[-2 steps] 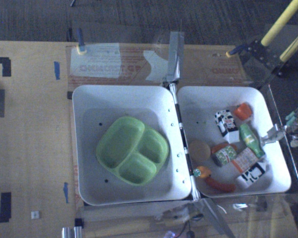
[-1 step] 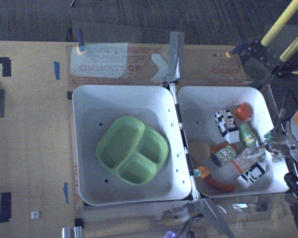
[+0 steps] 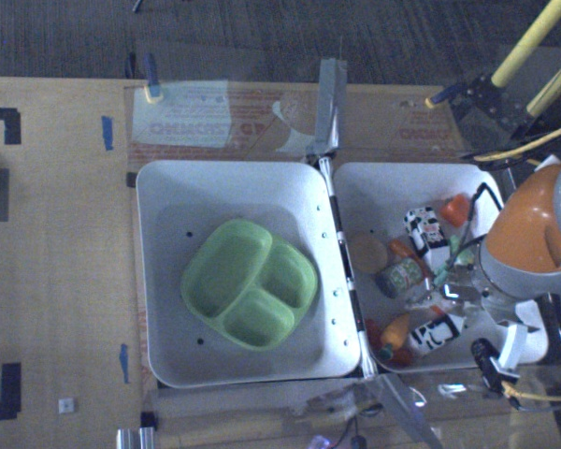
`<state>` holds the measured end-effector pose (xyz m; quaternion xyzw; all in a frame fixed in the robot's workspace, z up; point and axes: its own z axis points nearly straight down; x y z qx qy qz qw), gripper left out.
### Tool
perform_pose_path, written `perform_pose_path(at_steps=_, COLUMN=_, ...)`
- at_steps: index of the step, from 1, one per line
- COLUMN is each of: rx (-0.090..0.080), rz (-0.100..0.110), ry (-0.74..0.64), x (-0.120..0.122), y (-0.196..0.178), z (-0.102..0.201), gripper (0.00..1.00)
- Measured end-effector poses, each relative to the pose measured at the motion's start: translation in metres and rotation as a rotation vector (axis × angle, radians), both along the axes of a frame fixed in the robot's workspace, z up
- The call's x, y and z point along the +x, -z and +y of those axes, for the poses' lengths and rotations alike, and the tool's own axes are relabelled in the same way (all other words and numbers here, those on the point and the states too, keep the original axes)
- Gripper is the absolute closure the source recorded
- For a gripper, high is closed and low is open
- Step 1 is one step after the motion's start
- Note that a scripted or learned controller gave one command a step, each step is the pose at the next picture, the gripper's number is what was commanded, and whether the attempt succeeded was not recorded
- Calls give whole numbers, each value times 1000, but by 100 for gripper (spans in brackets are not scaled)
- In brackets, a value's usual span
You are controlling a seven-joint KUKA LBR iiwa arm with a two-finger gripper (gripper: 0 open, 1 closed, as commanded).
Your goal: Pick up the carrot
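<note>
The carrot (image 3: pixel 396 330) lies at the near edge of the right bin (image 3: pixel 383 190), tip toward the divider, touching a black-and-white toy (image 3: pixel 438 331) on its right. It looks like a light, stiff plastic toy — smooth and liable to slip — so I would pinch it across its thick middle. The gripper (image 3: pixel 456 283) hovers just above it; whether it is open or closed I cannot tell.

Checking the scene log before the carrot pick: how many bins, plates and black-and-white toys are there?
White bins: 2, left and right
Green divided plate: 1
Black-and-white toys: 2, upper and lower
Total: 5
</note>
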<state>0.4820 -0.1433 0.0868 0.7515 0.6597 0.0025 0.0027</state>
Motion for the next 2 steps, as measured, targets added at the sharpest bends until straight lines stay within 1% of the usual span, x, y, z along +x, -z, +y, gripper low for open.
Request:
perform_pose_path(at_steps=1, rx=16, rz=6, ry=108, x=1, y=-1, z=-59, gripper=0)
perform_pose_path(at_steps=2, rx=5, rz=4, ry=463, x=-1, y=0, z=4, gripper=0)
